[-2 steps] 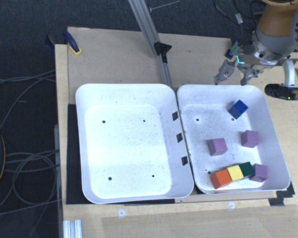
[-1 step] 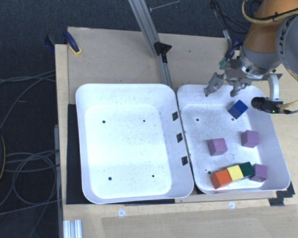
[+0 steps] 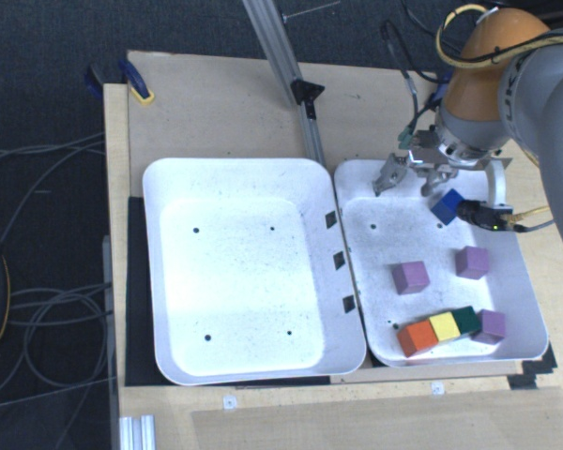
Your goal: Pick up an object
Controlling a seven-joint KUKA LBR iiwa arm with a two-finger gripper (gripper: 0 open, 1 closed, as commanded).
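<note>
We see the pincer (image 3: 415, 178) over the right bin's (image 3: 380, 340) far end, a blue block (image 3: 446, 205) just beside it, fingers spread.

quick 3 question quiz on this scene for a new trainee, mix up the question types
1. How many small purple cubes lie in the right-hand shallow white bin?
2. True or false: in the row of blocks at the near edge of that bin, the yellow block sits between the orange block and the green block.
3. Which block lies nearest the gripper? A) the orange block B) the blue block C) the yellow block

Key: 1) three 2) true 3) B
</note>
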